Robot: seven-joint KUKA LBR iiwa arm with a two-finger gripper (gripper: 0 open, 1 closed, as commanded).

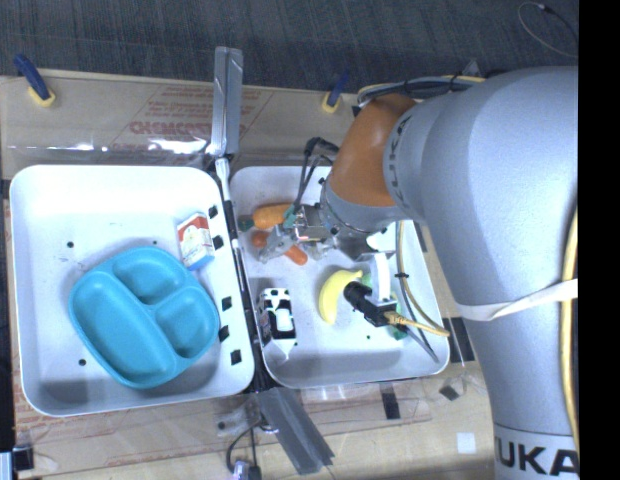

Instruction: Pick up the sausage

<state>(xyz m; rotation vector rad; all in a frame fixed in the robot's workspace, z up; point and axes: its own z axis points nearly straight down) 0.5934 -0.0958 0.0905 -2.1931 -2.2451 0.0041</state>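
The claw (282, 240) is seen low in the right bin (410, 363); its state cannot be told. The sausage (296, 256) lies just beneath, a carrot (270, 214) above, a banana (333, 296) lower right.

The end effector (286, 240) hangs over the right bin (340, 368) (beside an orange sausage (270, 214)).
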